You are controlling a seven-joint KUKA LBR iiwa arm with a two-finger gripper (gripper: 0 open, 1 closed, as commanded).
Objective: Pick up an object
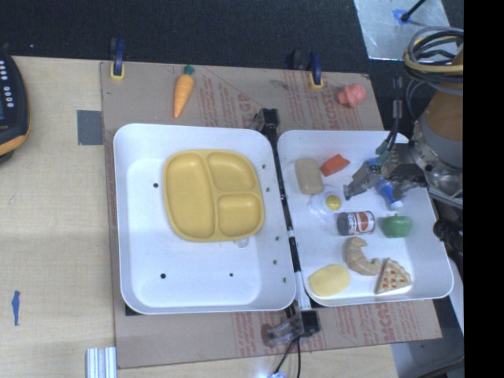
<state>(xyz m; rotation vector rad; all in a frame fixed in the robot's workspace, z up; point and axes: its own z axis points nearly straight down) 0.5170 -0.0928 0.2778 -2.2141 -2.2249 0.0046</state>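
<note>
Hovering low over the right bin (441, 290), our gripper (356, 187) hangs just above a small yellow ball (334, 202) that sits in a clear wrapper, and we judge this the likeliest thing to be picked, since the dark fingers point down toward it from the right. Whether those fingers are apart or together we cannot tell; they blur into one dark wedge, and nothing is visibly caught between them. Just below the ball lies a small can (357, 224) on its side, with a green pepper (396, 226) to its right. A tan bread roll (309, 176) and a red wedge (335, 164) rest above, near the bin's far wall; a croissant (360, 256), a yellow lemon-like lump (328, 279) and a pizza slice (392, 276) crowd the near edge. Such loose scatter suits a grab from above. A blue piece (387, 193) beside the wrist is partly covered and we cannot name it. The left bin (134, 290) holds a yellow divided plate (213, 194). On the table (55, 211) beyond the bins lie a carrot (183, 91) and a pink lump (352, 94). The arm (441, 124) is cut off at the right.
</note>
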